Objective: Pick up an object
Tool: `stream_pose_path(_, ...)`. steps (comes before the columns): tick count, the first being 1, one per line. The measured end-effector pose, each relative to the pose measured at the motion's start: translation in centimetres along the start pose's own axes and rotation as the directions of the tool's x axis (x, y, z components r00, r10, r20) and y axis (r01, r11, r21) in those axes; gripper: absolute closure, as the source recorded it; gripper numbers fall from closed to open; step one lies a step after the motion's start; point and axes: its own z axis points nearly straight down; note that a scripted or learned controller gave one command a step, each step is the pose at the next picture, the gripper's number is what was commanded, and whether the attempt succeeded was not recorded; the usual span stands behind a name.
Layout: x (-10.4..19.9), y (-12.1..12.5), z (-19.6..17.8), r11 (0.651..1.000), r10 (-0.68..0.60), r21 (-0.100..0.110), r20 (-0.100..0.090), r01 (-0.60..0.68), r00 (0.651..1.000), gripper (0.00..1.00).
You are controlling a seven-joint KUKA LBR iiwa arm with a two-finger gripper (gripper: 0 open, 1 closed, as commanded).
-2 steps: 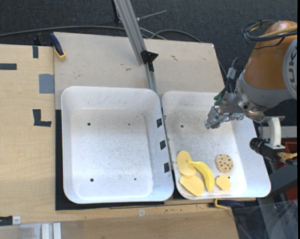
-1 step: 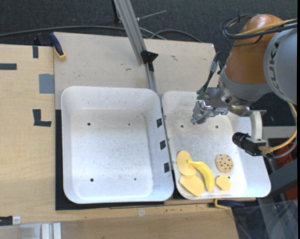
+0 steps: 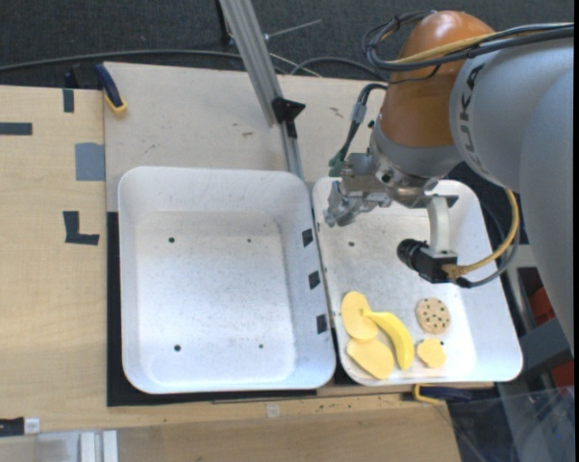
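Observation:
In the camera view, several yellow toy food pieces lie at the near end of the right bin point(image 3: 482, 349): a curved banana point(image 3: 393, 338), a rounded yellow piece point(image 3: 357, 316), a flat yellow piece point(image 3: 371, 358) and a small yellow chunk point(image 3: 430, 353). A tan speckled cookie point(image 3: 432, 314) lies beside them. My gripper point(image 3: 339, 210) hangs over the far left part of the right bin, well away from these objects. Nothing shows between its fingers.
The left bin point(image 3: 213, 277) stands beside the right one, their rims touching. A grey metal pole point(image 3: 256, 61) slants up from behind the bins. A black cable connector point(image 3: 416, 255) hangs under the wrist. A blue and yellow clamp point(image 3: 110, 89) sits at the bench's far left.

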Motion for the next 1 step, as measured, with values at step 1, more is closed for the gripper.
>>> stream_pose_path(1,5.65,2.89,0.91,1.000,0.000,0.000,0.000,0.000,1.000,1.00)
